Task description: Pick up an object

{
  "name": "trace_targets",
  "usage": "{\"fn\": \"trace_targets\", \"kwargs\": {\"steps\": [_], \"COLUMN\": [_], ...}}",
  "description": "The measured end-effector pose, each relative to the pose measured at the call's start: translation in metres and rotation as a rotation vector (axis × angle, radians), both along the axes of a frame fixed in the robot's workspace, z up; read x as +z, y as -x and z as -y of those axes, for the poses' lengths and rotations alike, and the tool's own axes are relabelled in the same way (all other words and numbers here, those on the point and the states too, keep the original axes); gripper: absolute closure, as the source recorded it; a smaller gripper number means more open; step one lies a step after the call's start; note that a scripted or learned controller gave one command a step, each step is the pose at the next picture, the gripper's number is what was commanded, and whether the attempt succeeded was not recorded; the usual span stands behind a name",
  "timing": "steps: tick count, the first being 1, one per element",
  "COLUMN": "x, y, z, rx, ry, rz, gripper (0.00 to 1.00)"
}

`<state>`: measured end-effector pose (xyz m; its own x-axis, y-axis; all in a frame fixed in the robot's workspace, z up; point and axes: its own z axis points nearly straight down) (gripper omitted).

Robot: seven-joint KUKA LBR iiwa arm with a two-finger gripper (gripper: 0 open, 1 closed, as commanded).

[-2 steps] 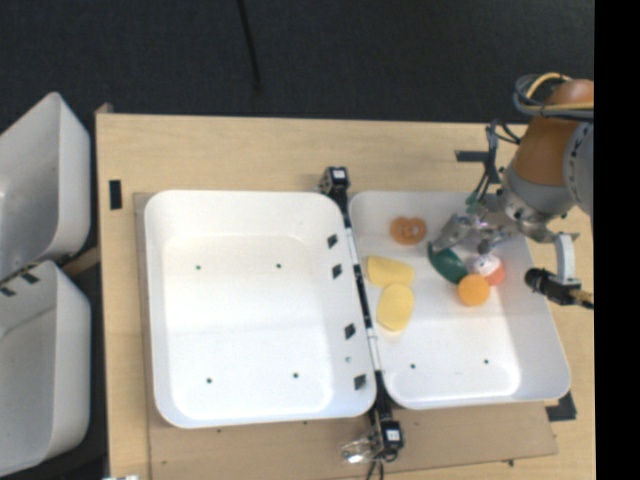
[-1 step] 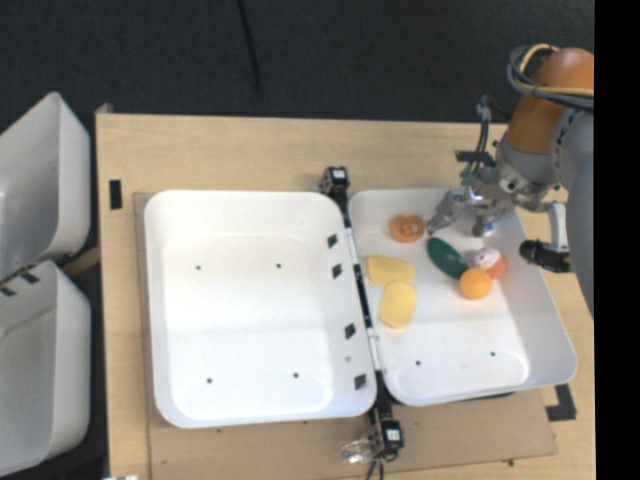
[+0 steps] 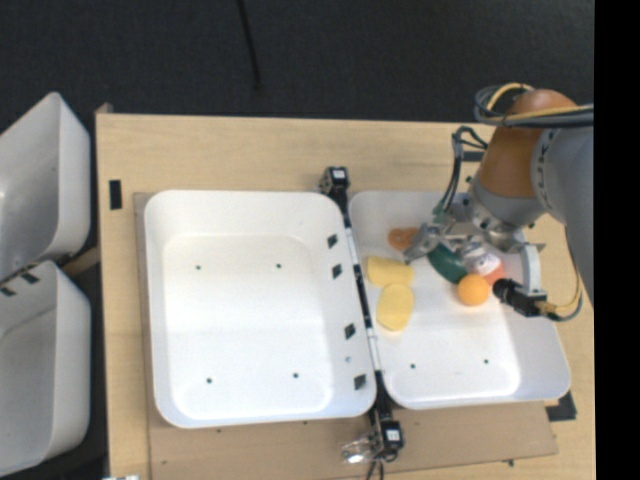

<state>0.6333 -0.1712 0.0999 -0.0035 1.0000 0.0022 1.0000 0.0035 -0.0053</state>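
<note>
A wooden counter (image 3: 120,298) is carrying two shallow white bins side by side, seen from above at a slant. Nearest the viewer, along the counter's front edge, a small black clip (image 3: 385,435) is sitting at the seam where the bins meet.

The left bin (image 3: 250,308) is lying beside the right bin (image 3: 470,368), their rims touching along the middle.

Toward the right bin's left side, two pale yellow pieces are lying: an oval yellow piece (image 3: 395,307) closer to the viewer, and just behind it, touching or nearly so, a squarish yellow piece (image 3: 385,271). To their right, a small orange ball (image 3: 474,289) is resting on the bin floor.

Just behind the ball, the end effector (image 3: 452,248) is hanging low over the bin, reaching in from the right on a grey arm with an orange band (image 3: 510,158). A green object (image 3: 446,261) is lying directly beneath it, and a white and red item (image 3: 486,263) is sitting just to the right, near the ball. Whether the fingers are spread or pressed together is impossible to tell, and whether they are touching the green object is unclear.

Farther back and left of the end effector, a flat orange-brown piece (image 3: 402,238) is lying near the bin's rear. Behind it, another black clip (image 3: 334,179) is sitting at the bins' far seam.
</note>
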Motion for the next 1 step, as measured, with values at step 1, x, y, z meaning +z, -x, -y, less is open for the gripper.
{"fn": "trace_targets", "kwargs": {"steps": [1], "x": [-0.0002], "y": [-0.0257], "z": [0.0348], "rx": [-0.005], "ry": [-0.002], "rz": [-0.006], "gripper": [0.0]}}
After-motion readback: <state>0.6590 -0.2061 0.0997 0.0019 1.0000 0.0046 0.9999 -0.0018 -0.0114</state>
